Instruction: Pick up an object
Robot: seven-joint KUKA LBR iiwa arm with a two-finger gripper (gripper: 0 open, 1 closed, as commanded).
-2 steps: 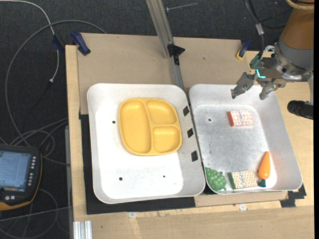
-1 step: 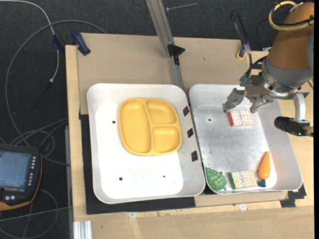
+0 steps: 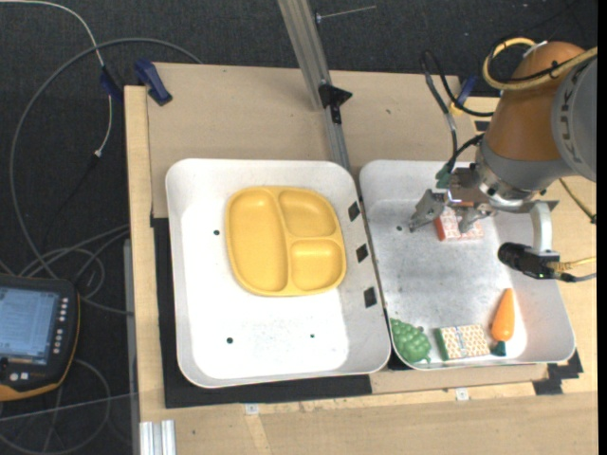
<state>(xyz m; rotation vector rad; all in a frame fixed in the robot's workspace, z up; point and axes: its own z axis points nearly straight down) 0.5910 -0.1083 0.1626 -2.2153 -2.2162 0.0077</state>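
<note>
My gripper [image 3: 444,222] hangs over the upper part of the right bin [image 3: 427,273]. Its fingers are spread open, one finger [image 3: 420,215] slanting to the left. A small red and white box [image 3: 457,227] lies on the bin floor right under it, partly covered by the wrist, with nothing closed on it. At the bin's front right lies an orange carrot [image 3: 503,315]. A green bunch of grapes [image 3: 411,341] and a checkered packet [image 3: 462,341] lie along the front edge.
The left bin [image 3: 199,282] bears a yellow divided plate [image 3: 285,239]. A metal post [image 3: 313,55] rises behind the two bins. A black cable plug [image 3: 527,259] sticks out from the arm over the right bin's right side.
</note>
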